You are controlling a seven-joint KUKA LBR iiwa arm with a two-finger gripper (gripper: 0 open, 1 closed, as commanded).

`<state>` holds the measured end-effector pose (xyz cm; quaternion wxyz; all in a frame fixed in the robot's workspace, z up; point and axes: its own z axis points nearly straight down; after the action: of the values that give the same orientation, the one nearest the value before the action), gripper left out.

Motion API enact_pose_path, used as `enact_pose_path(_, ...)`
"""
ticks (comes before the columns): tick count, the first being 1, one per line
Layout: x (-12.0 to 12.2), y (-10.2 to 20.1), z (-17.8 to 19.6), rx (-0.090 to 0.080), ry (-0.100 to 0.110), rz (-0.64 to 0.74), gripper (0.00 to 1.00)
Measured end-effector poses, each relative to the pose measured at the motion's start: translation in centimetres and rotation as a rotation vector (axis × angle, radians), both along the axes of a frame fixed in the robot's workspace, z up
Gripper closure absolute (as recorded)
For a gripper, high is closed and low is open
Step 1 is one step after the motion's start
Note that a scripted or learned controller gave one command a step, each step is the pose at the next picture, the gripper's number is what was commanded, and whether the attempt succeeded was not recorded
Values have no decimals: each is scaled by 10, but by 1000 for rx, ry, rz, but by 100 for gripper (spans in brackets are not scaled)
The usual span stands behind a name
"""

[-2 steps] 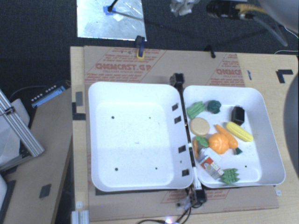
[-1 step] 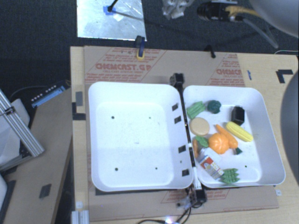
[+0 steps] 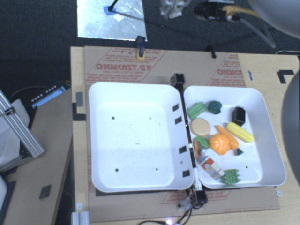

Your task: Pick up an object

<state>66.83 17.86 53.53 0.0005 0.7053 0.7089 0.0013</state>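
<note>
Red "CHEMCAST GP" lettering (image 3: pixel 123 66) on brown board under both bins; gripper (image 3: pixel 174 3) blurred, state impossible to tell.

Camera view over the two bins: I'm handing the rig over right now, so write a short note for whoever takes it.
Gripper: up at the top edge of the view, above the bench, away from both bins; too blurred to tell its state, nothing visibly held.
Objects: all lie in the right bin: green pod, dark green piece, black block, tan disc, yellow corn, orange pumpkin, small packet, green piece.
Done: nothing picked yet.
Left: bring the arm down over the right bin, grasp one object, lift.
</note>
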Motion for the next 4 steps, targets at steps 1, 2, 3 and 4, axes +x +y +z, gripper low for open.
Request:
enact_pose_path(1, 0, 27, 0, 1, 0, 1, 100)
enact_pose_path(2, 0, 54, 0, 1, 0, 1, 100)
enact_pose_path(3, 0, 55, 0, 0, 0, 0, 100)
enact_pose_path(4, 0, 55, 0, -1, 1, 1, 100)
